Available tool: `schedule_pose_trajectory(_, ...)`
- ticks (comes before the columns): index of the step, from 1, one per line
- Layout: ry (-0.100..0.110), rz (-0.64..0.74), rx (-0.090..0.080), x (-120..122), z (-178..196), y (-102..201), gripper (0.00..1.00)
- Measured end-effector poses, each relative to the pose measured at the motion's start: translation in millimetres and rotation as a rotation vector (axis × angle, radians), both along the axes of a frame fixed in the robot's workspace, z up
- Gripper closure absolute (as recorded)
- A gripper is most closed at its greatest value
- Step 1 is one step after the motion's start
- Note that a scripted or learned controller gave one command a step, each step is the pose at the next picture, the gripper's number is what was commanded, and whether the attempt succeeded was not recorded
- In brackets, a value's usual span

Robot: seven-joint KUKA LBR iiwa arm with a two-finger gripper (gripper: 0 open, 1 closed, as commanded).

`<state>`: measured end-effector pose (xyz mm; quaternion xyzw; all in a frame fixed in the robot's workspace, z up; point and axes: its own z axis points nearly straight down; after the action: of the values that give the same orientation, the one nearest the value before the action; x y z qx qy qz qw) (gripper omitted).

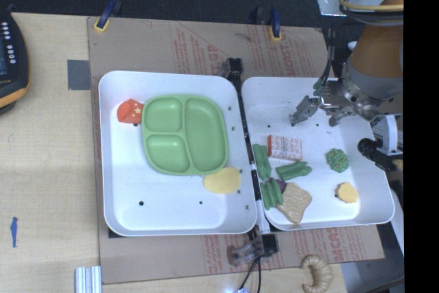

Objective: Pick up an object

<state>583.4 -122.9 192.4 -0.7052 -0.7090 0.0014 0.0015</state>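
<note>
Objects for picking lie across 2 shallow white bins set side by side on a brown cardboard sheet [171, 44]. In the left white bin [116, 209], a small red piece with a yellow mark [129, 111] sits at the upper left, touching the edge of a light green plastic plate with 3 compartments [185, 134]. Just below the plate's lower right corner lies a pale yellow rounded piece [221, 180].

In the right white bin [370, 215], along its left wall, lie 2 dark green pod-shaped pieces [261, 156], 1 above the other. Beside them sits a small red and white packet [285, 146], with another green bean pod [293, 170] just beneath it. A tan slice shaped like toast [293, 202] lies near the bin's front edge, touching the lower pod. Further right are a green broccoli floret [337, 160] and a small yellow-orange piece [347, 193], apart from each other.

The 2-finger gripper [319, 114] hangs over the upper part of the right bin, its dark grey fingers [302, 110] spread apart with nothing between them, well clear of the packet below.
</note>
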Motion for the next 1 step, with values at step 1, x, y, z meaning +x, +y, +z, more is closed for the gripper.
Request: schedule_pose_trajectory(1,0.003,-0.001,-0.001,-28.2,-18.2,-27.7,0.0)
